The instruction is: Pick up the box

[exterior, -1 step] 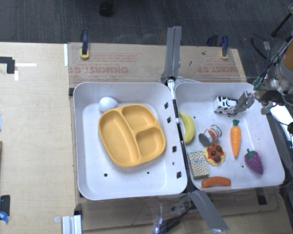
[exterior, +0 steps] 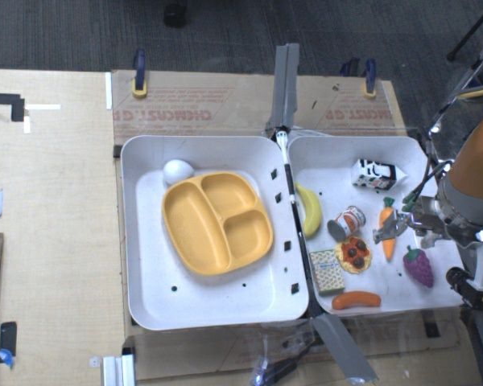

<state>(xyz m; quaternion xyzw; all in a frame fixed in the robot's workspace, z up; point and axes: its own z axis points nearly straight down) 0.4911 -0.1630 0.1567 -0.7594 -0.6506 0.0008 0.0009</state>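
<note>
Camera view from above: the gripper (exterior: 389, 233) sits low over the right bin (exterior: 330, 153), right beside the carrot (exterior: 387, 230), with nothing visibly caught in it. Can't tell from here how it's set, too small and cluttered. The arm (exterior: 471, 175) comes in from the right, orange band showing near the edge.

Around the gripper there's a purple grape bunch (exterior: 419, 266) just to its right, a small tin can (exterior: 347, 221) lying on its side to its left, and a little pizza slice (exterior: 354, 255) below the can. The box (exterior: 327, 270), a small checkered one, lies flat near the bin's front-left corner, touching the pizza slice, well apart from the gripper. A sausage (exterior: 357, 300) lies in front of it, a banana (exterior: 308, 209) along the left wall, a black-and-white carton (exterior: 375, 174) at the back.

Left bin (exterior: 145, 240) has a yellow divided plate (exterior: 216, 222) and a white egg (exterior: 177, 170).
</note>
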